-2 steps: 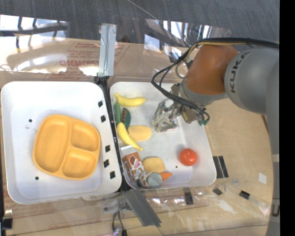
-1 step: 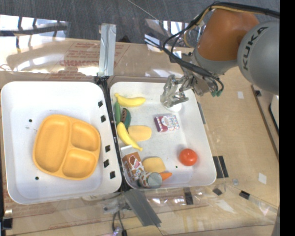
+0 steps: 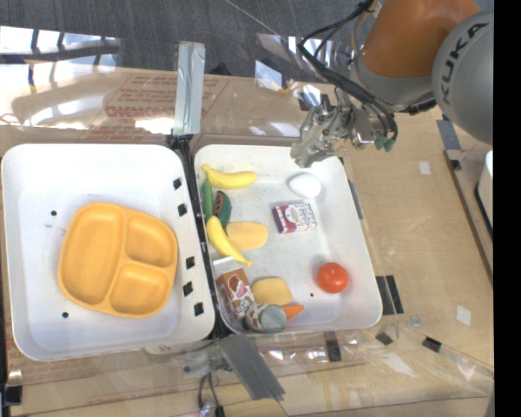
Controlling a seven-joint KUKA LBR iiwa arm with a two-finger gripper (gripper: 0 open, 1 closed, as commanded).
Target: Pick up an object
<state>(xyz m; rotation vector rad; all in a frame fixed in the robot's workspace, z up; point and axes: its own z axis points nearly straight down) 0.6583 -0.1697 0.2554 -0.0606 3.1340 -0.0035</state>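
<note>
gripper (image 3: 317, 146) over right bin (image 3: 358, 233) back rim – can't tell its state | risk: clips rim or nudges white egg (image 3: 305, 185) – it'd roll

My arm (image 3: 434, 42) reaches in from the right, orange band uppermost. My gripper (image 3: 317, 142) hangs over the far rim of the right bin (image 3: 365, 259), pointing down, holding nothing visible.

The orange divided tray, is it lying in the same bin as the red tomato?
No, the orange divided tray lies in the left bin, while the red tomato sits in the right bin.
</note>
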